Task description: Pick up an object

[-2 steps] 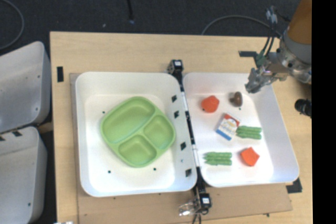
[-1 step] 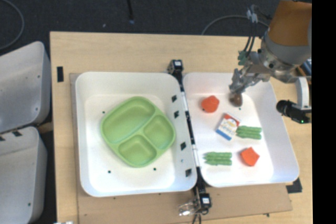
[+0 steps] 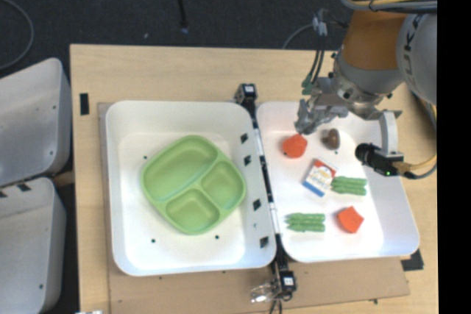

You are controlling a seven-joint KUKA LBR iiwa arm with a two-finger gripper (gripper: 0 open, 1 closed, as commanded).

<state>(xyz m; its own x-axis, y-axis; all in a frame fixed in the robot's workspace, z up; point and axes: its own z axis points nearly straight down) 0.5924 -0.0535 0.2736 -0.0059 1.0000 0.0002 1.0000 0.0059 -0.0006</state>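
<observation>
The arm reached in from the right and hung over the back of the right bin. Its gripper sat low above the bin floor, just behind a round red piece; whether it was released or clenched could not be told, and nothing showed in its grasp. A small dark brown lump lay just to the right of the gripper. Nearer the middle of the bin lay a small white box with red and blue print, and a bunch of green beans touched its right side. Toward the front lay a second bunch of green beans and, beside it, an orange-red block. The left bin held a green divided plate with three compartments.
</observation>
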